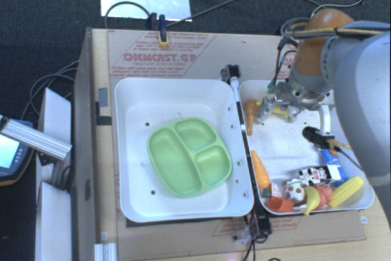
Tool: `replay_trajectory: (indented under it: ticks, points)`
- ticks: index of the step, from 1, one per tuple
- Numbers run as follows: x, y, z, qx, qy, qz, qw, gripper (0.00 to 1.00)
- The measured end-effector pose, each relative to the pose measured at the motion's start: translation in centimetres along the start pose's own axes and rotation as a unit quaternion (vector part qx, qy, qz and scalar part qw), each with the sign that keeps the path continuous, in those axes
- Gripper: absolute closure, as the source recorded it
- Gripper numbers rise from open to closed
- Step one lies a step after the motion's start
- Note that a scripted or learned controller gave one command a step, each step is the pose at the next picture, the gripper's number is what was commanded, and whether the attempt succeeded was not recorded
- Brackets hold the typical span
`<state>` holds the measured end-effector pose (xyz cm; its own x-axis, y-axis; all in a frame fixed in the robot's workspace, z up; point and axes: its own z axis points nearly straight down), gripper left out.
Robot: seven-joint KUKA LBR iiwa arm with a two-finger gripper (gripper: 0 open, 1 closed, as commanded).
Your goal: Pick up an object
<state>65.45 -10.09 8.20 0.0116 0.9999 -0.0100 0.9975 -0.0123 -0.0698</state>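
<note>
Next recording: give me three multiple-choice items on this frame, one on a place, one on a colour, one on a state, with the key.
1. Where does the divided plate lie?
A. In the left bin
B. In the right bin
C. On the bare bench

2. What colour is that plate?
A. Blue
B. Light green
C. Red

3. Where is the gripper now?
A. Over the left bin
B. Off the bench
C. Low at the far end of the right bin

Key: 1 A, the plate sits inside the left bin. 2 B, it is plainly pale green. 3 C, the gripper is down by the right bin's far wall, away from the toys heaped at the near end.
</note>
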Motion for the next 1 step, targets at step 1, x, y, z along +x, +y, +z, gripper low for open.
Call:
replay_trajectory:
  ticks: [1]
  points:
    - [-0.26,0.03,0.03,0.000,0.003,0.000,1.0000,0.00]
